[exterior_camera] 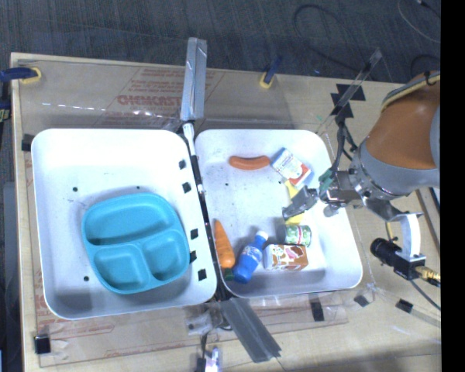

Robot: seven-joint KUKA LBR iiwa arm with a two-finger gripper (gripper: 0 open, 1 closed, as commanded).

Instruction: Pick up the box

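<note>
reaching in over the right bin (pixel 337 273), arm (pixel 399 142) first, gripper (pixel 300 204) low among the clutter; can't tell how it is set. left of it, in the other bin, a blue tray (pixel 136 242). just below it a small can (pixel 298 235), then the box (pixel 287 257) lying flat, apart from the gripper. further left a bottle (pixel 249 260) and carrot (pixel 223 244); above, a sausage (pixel 249 161). approach step, i judge; next: shift down over the box, descend, close.
</note>
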